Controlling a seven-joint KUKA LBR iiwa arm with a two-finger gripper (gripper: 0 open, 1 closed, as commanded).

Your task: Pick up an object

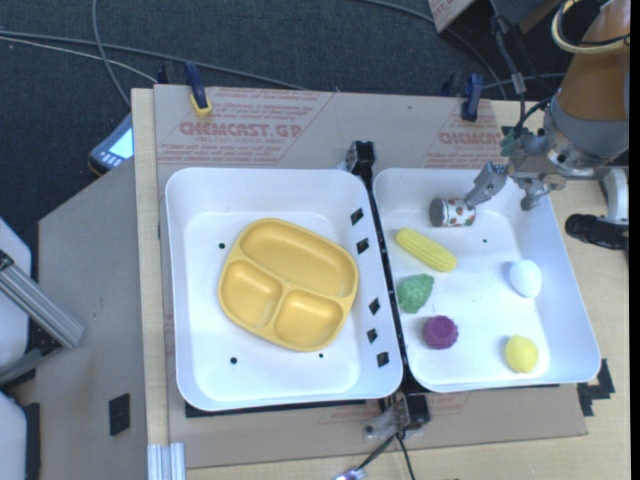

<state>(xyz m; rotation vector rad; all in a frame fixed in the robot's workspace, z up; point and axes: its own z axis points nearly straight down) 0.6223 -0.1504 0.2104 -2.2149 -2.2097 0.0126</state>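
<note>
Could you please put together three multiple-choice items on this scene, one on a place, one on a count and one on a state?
1. Where does the yellow divided plate lie?
A. In the left bin
B. In the right bin
C. On the cardboard outside the bins

2. How many loose objects lie in the right bin?
A. Three
B. Six
C. Nine

3. How does the small can rest?
A. Standing upright
B. Lying on its side
C. Stacked on the corn

Answers:
1. A, the plate sits within the left bin, near its middle.
2. B, the can, corn, green piece, purple piece, white egg and lemon.
3. B, its round end faces sideways, beside the end effector.
</note>
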